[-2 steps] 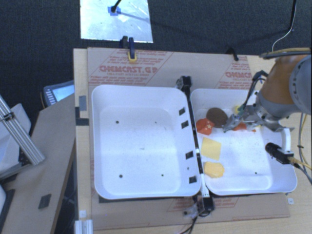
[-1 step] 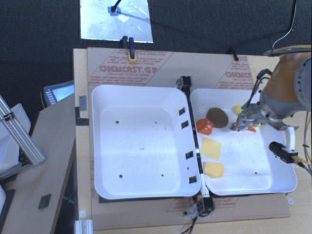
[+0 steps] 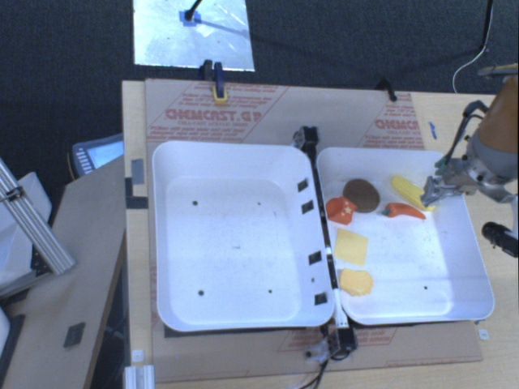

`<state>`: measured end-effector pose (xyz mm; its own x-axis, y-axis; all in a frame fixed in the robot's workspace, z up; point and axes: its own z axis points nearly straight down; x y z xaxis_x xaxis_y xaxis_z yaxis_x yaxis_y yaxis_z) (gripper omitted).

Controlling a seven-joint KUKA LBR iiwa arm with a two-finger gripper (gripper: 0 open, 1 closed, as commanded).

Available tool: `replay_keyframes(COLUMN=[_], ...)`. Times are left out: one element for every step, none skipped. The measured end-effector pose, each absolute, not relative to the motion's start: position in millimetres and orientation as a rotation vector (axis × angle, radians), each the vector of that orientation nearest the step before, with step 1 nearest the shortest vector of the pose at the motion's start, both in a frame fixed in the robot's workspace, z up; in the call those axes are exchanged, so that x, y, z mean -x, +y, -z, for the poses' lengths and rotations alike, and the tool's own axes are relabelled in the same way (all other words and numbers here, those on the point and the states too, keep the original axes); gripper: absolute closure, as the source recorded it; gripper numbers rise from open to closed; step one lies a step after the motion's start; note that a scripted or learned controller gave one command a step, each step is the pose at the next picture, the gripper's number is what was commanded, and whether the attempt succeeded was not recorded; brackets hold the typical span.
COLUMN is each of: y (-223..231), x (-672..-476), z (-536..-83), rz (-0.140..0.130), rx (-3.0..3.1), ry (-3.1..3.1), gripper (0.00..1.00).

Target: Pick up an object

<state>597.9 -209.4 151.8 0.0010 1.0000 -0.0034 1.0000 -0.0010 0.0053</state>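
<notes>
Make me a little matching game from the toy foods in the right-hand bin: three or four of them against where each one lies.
Things:
1. brown patty
2. yellow square slice
3. orange pepper
4. yellow corn

Places:
A. next to the gripper, towards the bin's far right
B. just below the corn
C. far side, beside the red piece
D. middle, near the divider

Pairs: 1-C, 2-D, 3-B, 4-A
</notes>
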Motion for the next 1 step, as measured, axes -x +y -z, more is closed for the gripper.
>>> replay_keyframes(y=[-206.7], x=[-597.6], z=[-150.2], rz=[-0.002], rx=[-2.216], ry=[2.222], gripper=[0.0])
